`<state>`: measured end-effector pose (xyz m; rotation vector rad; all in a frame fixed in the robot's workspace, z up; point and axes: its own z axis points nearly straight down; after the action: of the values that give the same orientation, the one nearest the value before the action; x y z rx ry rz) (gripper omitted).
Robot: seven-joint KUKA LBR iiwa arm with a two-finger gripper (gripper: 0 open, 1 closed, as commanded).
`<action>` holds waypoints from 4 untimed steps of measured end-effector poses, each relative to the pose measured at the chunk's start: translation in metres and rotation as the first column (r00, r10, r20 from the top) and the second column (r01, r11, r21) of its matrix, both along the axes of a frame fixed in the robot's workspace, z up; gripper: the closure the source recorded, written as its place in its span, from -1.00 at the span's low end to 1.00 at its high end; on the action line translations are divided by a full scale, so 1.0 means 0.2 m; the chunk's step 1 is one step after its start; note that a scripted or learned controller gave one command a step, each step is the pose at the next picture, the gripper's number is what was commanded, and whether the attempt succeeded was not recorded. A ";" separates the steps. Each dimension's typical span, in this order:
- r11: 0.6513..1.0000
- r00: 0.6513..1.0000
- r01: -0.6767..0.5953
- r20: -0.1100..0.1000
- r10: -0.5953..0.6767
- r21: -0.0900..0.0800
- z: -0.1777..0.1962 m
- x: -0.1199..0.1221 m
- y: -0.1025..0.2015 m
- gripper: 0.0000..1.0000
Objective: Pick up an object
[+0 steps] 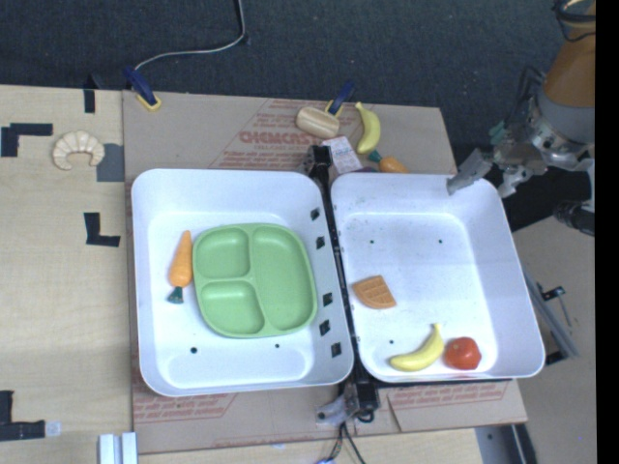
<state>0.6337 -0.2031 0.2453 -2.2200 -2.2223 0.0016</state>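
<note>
The gripper (481, 170) hangs at the upper right of the frame, just over the far right corner of the right bin (503, 220), and how far its 2 fingers stand apart cannot be told from here; nothing shows between them. The likely targets lie well apart from it, toward the lower middle of the frame: an orange wedge (374, 292) near the bin's left wall, and a yellow banana (418, 352) touching a red tomato (463, 353) by the near rim. The main risk is that pair: a descent on either one would probably nudge the other, or close on both and slip. The banana's curve could roll out of a pinch. The wedge lies flat and low, so the fingers may skate over it or strike the bin floor.
</note>
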 end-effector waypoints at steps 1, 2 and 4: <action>1.000 1.000 -0.001 -0.002 0.001 0.002 -0.36 -0.38 0.35 -1.00; 1.000 1.000 0.000 0.004 0.000 0.001 -0.72 -0.44 0.54 -1.00; 1.000 1.000 0.001 -0.001 -0.001 -0.001 -0.31 -0.24 0.72 -1.00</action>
<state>0.5858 -0.0598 0.1840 -2.2208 -2.2212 0.0032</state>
